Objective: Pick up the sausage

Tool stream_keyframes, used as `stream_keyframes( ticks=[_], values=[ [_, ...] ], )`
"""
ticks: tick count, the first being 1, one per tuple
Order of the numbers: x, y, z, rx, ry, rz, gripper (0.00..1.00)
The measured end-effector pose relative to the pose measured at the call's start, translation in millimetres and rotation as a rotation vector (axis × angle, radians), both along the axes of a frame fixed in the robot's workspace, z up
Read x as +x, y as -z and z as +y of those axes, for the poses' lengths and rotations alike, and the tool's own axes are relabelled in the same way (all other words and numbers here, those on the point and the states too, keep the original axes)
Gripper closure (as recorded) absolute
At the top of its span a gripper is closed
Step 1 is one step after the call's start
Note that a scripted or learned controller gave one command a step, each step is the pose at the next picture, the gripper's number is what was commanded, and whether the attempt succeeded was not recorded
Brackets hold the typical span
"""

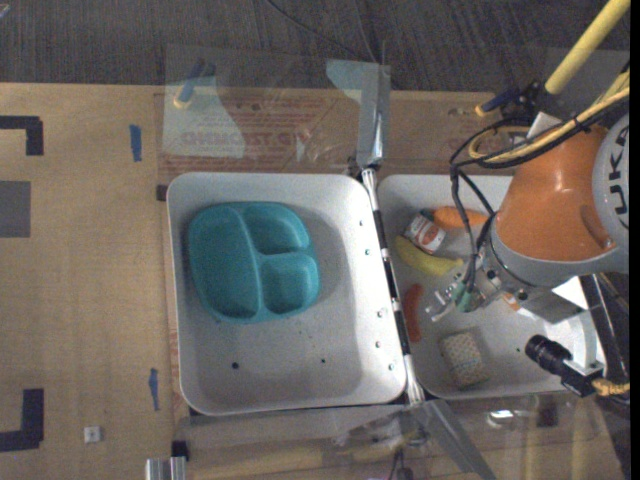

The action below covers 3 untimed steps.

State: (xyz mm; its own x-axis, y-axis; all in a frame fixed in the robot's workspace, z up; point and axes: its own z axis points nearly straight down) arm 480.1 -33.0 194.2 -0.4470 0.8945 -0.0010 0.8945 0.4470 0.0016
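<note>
Camera view, looking down at a slant, takes in 2 shallow white bins side by side on a wooden bench (80, 288). Inside the left bin (200, 368) lies a teal divided plate (253, 260) with 3 compartments, toward the bin's upper left. Over the right bin (500, 373) hangs the grey arm with its orange band (555, 203), yellow and black cables trailing from it. Its gripper (452, 300) sits low near the middle of that bin; how wide it stands cannot be told from this angle, and nothing can be seen held in it. Just left of the gripper lies the sausage (412, 311), a reddish-orange piece lying lengthwise near the bin's left wall, apart from the tool. Above it rests a yellow banana (425, 259), and further up a small bottle with a red-and-white label (427, 232) next to an orange item (460, 216). Below the gripper sits a tan sponge-like block (463, 357).
</note>
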Motion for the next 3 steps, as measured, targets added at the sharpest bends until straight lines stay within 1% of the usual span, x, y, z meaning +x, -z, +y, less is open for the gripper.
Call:
stream_keyframes(
  ticks=[1,2,3],
  values=[
    [11.8,21.7,-68.1,-0.001,0.056,-0.001,1.00],
    [-0.5,9.6,20.1,0.001,-0.189,0.003,1.00],
    [29.6,-107.0,80.2,-0.001,-0.034,0.000,1.00]
  ],
)
